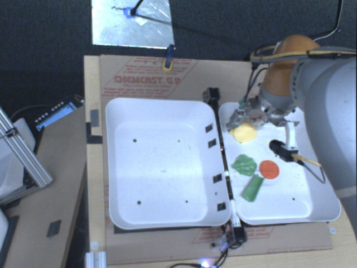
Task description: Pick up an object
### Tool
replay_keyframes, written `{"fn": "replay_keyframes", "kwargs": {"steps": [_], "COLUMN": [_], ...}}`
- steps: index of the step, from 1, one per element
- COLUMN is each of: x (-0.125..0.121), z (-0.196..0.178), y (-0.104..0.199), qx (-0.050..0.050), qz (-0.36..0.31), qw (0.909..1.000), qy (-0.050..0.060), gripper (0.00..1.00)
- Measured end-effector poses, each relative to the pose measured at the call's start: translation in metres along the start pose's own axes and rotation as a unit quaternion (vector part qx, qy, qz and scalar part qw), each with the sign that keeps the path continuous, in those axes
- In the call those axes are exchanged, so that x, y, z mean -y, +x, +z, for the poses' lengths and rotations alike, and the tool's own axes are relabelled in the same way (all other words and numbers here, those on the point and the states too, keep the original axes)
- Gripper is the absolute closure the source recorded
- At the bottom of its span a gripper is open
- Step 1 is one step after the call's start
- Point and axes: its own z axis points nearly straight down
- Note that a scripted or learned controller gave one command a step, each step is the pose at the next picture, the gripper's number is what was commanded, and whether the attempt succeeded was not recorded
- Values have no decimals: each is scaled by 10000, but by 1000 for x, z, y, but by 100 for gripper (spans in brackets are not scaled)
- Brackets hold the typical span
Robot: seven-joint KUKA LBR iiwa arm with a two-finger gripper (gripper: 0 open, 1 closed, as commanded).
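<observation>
The fingers [244,121] are hovering touching the yellow object [244,133] near the right bin's [318,202] far-left corner; grip indiscernible.

We see the arm [329,110] cut off by the right edge, and it hides the right bin's [279,208] far right corner. The gripper [245,120] covers part of the yellow object [245,133].

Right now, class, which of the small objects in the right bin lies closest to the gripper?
The yellow object, directly beneath the gripper at the right bin's far end. The green leafy piece, orange disc and green stick lie farther away.
</observation>
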Motion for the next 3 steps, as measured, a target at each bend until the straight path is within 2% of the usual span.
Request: {"fn": "replay_keyframes", "kwargs": {"steps": [1, 2, 3], "x": [73, -6, -4], "z": [1, -1, -13], "y": [-35, -28, -28], "qx": [6, 10, 2], "qz": [61, 9, 7], "qw": [10000, 10000, 10000], "qy": [60, -8, 18], "gripper": [0, 0, 100]}}
